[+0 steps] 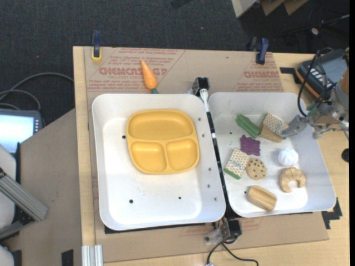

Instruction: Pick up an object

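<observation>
The right bin [319,201] holds several toy foods: a green pickle [248,125], a patterned wedge [272,127], purple grapes [250,145], a patterned square [237,162], a cookie [255,169], a white ball [287,157], a croissant [292,179] and a bread roll [262,198]. My gripper [295,126] reaches in from the right edge, low over the bin's upper right part. Its grey tip sits just right of the patterned wedge, and I see nothing held.
A yellow divided plate [163,141] lies in the left bin [150,204]. An orange carrot [148,75] rests on the cardboard behind the bins. Blue clamps [262,50] hold the board's far edge. Cables and the arm's body crowd the right side.
</observation>
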`<state>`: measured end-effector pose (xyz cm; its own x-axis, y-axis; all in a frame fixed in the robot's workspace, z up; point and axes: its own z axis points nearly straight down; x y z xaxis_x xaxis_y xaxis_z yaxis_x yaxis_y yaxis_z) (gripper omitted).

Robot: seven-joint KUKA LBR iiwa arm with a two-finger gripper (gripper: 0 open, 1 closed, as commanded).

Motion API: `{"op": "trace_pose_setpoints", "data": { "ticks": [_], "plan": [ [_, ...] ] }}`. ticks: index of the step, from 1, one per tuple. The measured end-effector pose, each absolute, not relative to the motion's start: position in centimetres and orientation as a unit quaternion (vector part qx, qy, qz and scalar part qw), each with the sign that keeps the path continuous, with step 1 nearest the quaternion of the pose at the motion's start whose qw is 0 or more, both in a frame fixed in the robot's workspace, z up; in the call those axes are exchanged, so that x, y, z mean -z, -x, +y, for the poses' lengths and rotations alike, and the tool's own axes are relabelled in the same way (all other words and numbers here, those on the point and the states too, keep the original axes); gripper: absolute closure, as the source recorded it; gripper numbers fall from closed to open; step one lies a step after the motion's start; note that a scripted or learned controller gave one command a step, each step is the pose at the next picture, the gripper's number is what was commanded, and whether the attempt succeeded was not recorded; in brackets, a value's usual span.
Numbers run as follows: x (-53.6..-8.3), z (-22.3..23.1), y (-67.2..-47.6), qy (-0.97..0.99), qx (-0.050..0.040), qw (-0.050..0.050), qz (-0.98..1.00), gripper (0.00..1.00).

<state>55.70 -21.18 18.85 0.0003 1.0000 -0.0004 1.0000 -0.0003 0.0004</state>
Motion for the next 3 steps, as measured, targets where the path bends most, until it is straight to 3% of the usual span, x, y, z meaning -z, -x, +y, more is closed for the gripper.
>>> {"op": "trace_pose_setpoints", "data": {
  "ticks": [1, 2, 3],
  "plan": [
    [-9.8, -20.0, -61.2, -0.707, -0.0015, 0.004, 0.707, 0.00],
    [-8.4, -20.1, -59.1, -0.707, 0.0009, -0.002, 0.707, 0.00],
    [-8.5, -17.8, -65.3, -0.706, -0.0018, 0.003, 0.709, 0.00]
  ]
}}
